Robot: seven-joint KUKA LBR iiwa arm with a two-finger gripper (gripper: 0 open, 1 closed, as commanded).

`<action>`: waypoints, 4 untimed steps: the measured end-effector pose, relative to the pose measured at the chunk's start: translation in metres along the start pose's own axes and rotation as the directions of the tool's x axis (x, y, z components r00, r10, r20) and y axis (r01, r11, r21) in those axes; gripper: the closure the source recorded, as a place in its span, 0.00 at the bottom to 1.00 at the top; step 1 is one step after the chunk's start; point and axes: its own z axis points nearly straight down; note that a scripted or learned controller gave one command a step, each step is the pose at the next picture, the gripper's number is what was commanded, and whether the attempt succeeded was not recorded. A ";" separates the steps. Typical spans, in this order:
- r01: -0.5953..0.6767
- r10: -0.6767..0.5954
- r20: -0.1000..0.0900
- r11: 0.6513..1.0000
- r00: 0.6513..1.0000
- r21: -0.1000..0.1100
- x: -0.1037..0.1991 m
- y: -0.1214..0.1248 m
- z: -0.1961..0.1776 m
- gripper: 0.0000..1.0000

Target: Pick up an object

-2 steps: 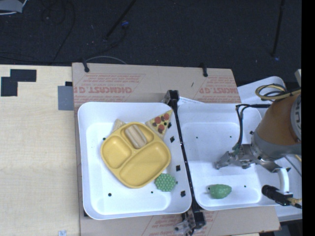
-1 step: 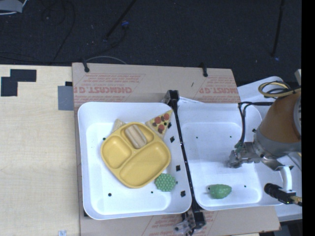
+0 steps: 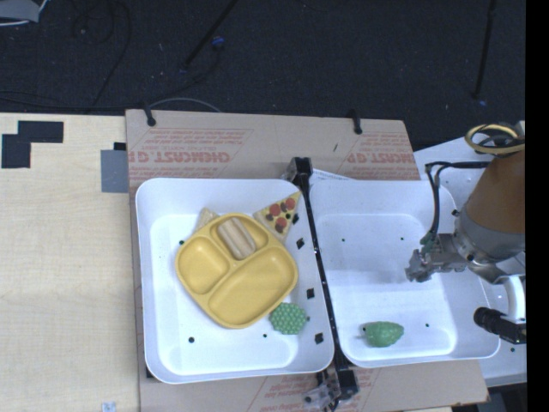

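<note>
A green leafy toy (image 3: 381, 334) lies near the front edge of the right bin (image 3: 377, 239). In the left bin (image 3: 163, 316) a yellow divided plate (image 3: 238, 273) holds a tan bread-like piece (image 3: 238, 237). A pizza slice (image 3: 280, 215) rests by the plate's far right edge, and a green bumpy ball (image 3: 289, 318) lies at its front right. My gripper (image 3: 419, 268) hangs over the right side of the right bin, behind and to the right of the green leafy toy and apart from it.
A black divider (image 3: 312, 256) runs between the two bins. The arm's orange band (image 3: 504, 197) and grey wrist come in from the right. Cardboard (image 3: 266, 148) lies under the bins, and a wooden bench top (image 3: 60, 264) spreads to the left.
</note>
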 end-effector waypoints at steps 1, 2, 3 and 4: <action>0.000 0.000 0.001 1.000 1.000 -0.002 -0.002 -0.001 -0.041 1.00; 0.000 0.000 0.001 1.000 1.000 -0.001 -0.005 0.001 -0.081 1.00; 0.000 0.000 0.000 1.000 1.000 0.001 0.036 -0.004 -0.083 1.00; 0.000 0.000 0.000 1.000 1.000 0.002 0.082 -0.009 -0.074 1.00</action>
